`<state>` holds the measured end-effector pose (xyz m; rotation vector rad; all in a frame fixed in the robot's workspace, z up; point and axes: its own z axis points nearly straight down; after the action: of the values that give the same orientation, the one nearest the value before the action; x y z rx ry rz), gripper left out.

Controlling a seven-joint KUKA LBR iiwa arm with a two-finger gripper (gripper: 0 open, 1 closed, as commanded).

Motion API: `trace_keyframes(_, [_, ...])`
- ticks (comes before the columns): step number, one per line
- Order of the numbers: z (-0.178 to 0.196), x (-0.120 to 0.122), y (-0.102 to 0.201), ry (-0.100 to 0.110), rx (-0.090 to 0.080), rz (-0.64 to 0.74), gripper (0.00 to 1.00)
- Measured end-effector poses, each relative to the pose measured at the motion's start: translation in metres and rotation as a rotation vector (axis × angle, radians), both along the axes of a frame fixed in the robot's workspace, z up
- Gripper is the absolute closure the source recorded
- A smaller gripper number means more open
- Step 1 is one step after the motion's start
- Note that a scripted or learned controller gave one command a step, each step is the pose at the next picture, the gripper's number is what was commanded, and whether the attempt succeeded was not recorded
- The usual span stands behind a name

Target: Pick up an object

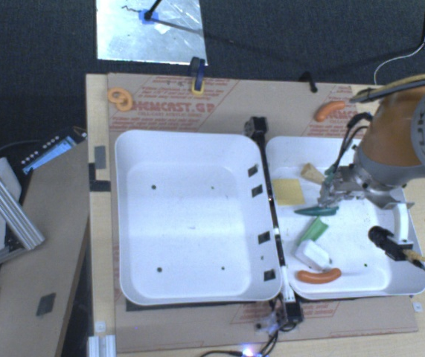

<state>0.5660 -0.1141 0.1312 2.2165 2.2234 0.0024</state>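
Observation:
My gripper point(330, 196) hangs over the middle of the right bin point(402, 277), coming in from the right. Just below its tip lies a thin dark teal piece point(316, 211), close to or touching the tip. A yellow flat square point(288, 192) lies to the gripper's left and a tan wedge point(312, 172) sits above it. Nearer the front are a green block point(315, 230), a white block point(315, 256) and an orange sausage point(318, 276).
The left bin point(134, 199) stands beside the right one, with black clips along their shared wall. Outside the bins, on the cardboard, lie another orange sausage point(330, 111), a pretzel shape point(120, 99) and a yellow clamp point(197, 76).

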Motion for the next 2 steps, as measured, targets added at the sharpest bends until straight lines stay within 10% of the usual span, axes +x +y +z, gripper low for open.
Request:
trace_keyframes(1, [-0.041, -0.067, 0.011, 0.009, 0.003, -0.003, 1.0])
trace_keyframes(2, [0.067, -0.042, 0.117, -0.011, 0.004, 0.013, 1.0])
